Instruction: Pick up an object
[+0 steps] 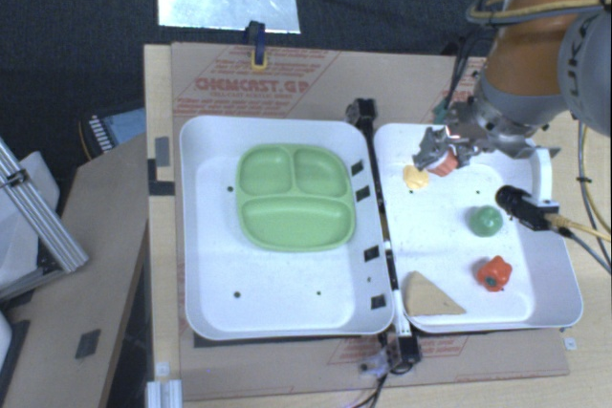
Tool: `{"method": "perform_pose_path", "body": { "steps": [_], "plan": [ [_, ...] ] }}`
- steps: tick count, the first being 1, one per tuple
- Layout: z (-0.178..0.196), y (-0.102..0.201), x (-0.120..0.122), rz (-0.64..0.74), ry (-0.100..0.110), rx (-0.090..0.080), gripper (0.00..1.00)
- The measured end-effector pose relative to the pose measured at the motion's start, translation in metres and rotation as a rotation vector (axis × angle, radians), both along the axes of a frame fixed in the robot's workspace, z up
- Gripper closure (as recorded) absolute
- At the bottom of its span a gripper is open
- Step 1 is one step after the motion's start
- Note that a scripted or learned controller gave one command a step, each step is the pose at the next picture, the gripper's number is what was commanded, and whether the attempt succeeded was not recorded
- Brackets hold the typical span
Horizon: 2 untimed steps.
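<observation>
My gripper (438,151) hangs over the back left corner of the right bin (555,301). A small orange-red piece (446,166) lies right under its tip, touching or nearly touching it, and I cannot tell whether it is held. A yellow piece (415,177) sits just to the left of that on the bin floor. Further right in the bin rests a green ball (486,221). A red pepper (493,273) stands nearer the front, and a tan wedge (432,296) lies at the front left corner.
The left bin (206,301) holds a green divided plate (294,196). A black clip strip (376,215) runs between the two bins. A black fitting with a cable (523,205) sticks in over the right bin's right rim.
</observation>
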<state>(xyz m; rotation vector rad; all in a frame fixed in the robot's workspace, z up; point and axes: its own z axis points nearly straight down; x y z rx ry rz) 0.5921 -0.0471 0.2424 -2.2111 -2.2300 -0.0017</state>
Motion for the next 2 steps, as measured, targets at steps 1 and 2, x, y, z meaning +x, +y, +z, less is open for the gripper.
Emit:
{"method": "perform_pose_path", "body": {
  "steps": [1,2],
  "plan": [
    [-0.009,0.058,-0.019,0.001,0.002,0.001,1.00],
    [-0.008,0.110,-0.050,0.001,0.002,0.000,1.00]
  ]
}}
